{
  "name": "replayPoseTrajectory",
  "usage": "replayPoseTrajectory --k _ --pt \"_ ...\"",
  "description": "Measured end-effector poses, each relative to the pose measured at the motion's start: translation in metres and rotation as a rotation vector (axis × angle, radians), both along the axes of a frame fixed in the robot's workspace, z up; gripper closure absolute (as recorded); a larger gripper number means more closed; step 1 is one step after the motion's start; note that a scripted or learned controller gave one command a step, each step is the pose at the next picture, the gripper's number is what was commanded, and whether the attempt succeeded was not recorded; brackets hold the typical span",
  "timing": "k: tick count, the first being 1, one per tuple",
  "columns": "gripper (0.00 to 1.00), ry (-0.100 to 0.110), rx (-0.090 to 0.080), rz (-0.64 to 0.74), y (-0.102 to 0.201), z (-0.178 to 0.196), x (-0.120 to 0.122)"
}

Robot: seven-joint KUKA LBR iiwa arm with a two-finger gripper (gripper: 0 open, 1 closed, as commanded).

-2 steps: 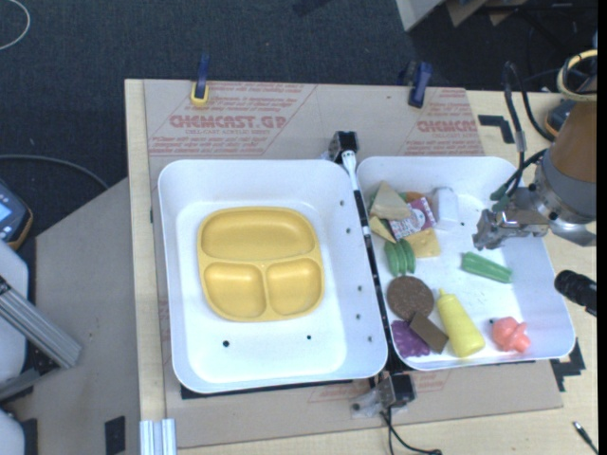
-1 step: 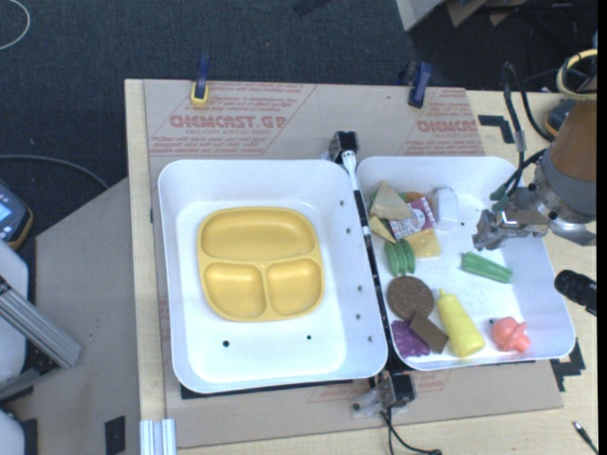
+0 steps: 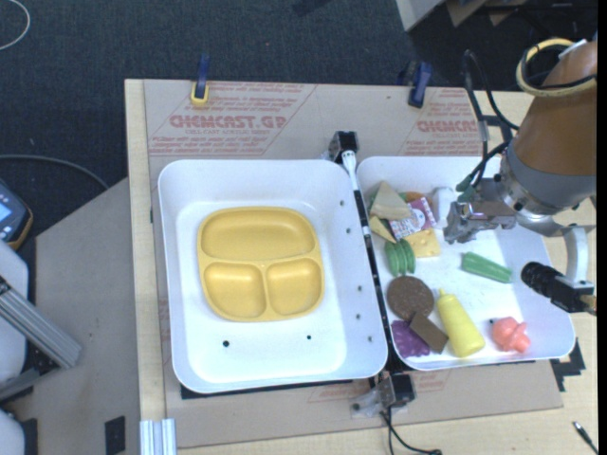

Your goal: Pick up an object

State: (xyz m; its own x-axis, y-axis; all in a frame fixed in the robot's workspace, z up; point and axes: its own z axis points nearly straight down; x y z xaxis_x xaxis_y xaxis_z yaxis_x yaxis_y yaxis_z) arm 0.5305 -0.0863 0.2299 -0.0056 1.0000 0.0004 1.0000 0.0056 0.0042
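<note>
While gripper point(image 3: 465, 224) hovers low over right bin point(image 3: 545, 339), finger state hidden, cannot tell. Nearest candidate: green pepper-like toy point(image 3: 487, 267), just beside, lying flat on bin floor. Probably light, stiff plastic, smooth, may slip. Best grasp across narrow middle.

Left bin point(image 3: 180, 254) roomy around yellow tray point(image 3: 258, 262) — right bin point(image 3: 560, 335) cluttered.

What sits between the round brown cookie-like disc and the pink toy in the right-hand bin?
In the camera view, a yellow plastic squeeze bottle lies between the round brown disc and the pink toy, beside a small brown block.
</note>
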Motion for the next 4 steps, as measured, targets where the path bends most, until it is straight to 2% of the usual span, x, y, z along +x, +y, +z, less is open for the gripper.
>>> replayPoseTrajectory --k 1,2,3,4 --pt "1.00 0.000 0.000 0.001 0.048 0.005 0.026" --pt "1.00 0.001 -0.001 -0.003 0.065 0.004 0.029" --pt "1.00 0.008 0.000 -0.007 0.061 -0.006 0.015" --pt "1.00 0.001 -0.002 -0.006 0.053 0.000 0.024"
